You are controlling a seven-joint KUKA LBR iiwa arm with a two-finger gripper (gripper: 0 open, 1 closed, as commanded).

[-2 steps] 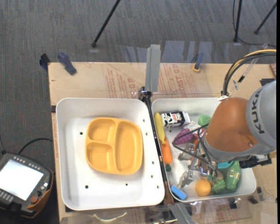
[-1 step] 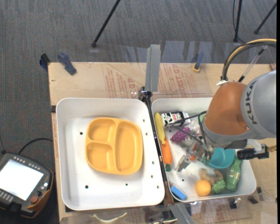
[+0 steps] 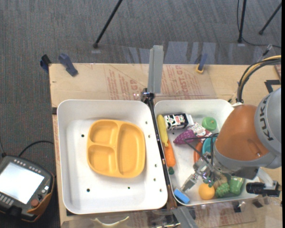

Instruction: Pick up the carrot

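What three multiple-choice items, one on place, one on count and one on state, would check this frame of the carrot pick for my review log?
1. Where does the carrot lie?
A. On the yellow plate
B. In the right bin, along its left wall, just below the banana
C. On the floor by the tablet

2. How many compartments has the yellow plate?
A. Two
B. Three
C. Five

3. How does the carrot stand relative to the end effector?
A. Lifted clear of the bin
B. Clamped by it
C. Lying in the bin, apart from it

Answers:
1 B: the orange carrot rests against the left wall of the right bin, under the banana.
2 B: two small sections on the left and one long one on the right.
3 C: the carrot lies on the bin floor, while the end effector is to its right, over the bin's lower part.
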